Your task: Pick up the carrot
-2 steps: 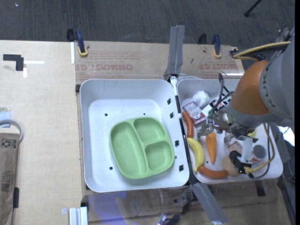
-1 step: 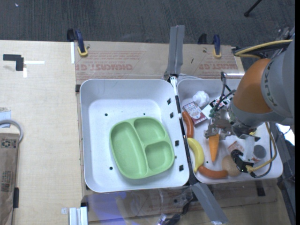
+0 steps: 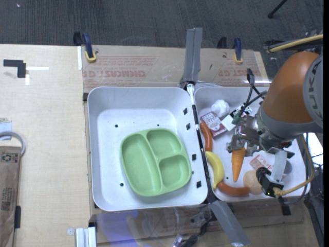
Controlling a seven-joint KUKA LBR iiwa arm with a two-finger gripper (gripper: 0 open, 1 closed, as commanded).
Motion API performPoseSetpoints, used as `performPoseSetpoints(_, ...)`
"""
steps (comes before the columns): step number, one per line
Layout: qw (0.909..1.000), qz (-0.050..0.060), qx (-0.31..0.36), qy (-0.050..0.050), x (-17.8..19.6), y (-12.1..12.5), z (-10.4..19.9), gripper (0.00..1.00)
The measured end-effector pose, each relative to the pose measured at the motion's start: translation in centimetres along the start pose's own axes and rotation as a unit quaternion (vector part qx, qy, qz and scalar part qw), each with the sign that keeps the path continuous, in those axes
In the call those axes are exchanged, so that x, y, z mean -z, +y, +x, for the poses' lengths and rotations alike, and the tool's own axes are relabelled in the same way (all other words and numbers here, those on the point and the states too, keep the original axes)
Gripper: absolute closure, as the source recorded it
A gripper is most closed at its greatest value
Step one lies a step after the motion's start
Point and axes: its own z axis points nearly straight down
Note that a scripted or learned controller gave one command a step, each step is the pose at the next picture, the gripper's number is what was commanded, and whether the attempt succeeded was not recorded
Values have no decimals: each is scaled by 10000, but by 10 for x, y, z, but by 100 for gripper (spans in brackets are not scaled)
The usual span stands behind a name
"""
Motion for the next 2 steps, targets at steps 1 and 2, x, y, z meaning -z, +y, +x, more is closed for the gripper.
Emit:
performPoseSetpoints(1, 10000, 13, 9, -11, 8, 1, 0, 100)
performPoseSetpoints(2, 9995, -8, 314, -6, 102, -9, 27, 100)
